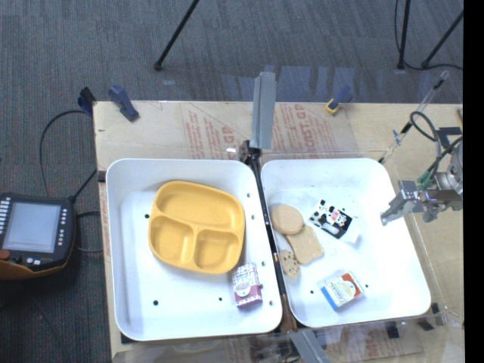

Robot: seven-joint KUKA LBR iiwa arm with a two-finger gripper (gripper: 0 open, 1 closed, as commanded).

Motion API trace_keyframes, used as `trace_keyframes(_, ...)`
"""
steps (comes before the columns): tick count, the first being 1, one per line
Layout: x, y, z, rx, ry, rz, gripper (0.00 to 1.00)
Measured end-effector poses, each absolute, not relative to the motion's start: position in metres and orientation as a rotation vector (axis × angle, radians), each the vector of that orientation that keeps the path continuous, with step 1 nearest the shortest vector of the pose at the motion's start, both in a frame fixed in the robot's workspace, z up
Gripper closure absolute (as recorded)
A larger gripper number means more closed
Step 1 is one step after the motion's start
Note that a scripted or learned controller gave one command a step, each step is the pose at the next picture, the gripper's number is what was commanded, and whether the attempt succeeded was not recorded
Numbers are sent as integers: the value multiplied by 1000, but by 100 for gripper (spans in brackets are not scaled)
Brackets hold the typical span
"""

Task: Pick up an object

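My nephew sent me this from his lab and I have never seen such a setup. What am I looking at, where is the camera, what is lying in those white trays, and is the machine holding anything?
It is one picture, taken by a camera fixed above a workbench, looking down at a slant. Two shallow white bins sit side by side: the left bin and the right bin. The metal thing at the right edge is the gripper of a robot arm that reaches in from that side. It is at the right bin's right rim, and I see nothing in its grasp. In the left bin lie a yellow divided plate and a small pink carton. In the right bin lie tan toy bread pieces, a black-and-white patterned box and a blue and white box. The device on the floor at left is a control pendant.
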State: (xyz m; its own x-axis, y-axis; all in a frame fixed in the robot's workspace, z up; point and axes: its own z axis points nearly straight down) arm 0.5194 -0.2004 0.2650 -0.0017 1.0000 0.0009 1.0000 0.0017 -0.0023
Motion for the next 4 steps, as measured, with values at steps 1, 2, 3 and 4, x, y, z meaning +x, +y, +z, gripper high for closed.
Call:
trace_keyframes(1, 506, -112, 149, -2049, -2367, 7, 0)
trace_keyframes(2, 548, -117, 90, -2023, -2404, -1, 0)
trace_keyframes(3, 549, -117, 100, -2027, -2400, -4, 100)
trace_keyframes(4, 590, -44, 187, -2488, -1916, 1, 100)
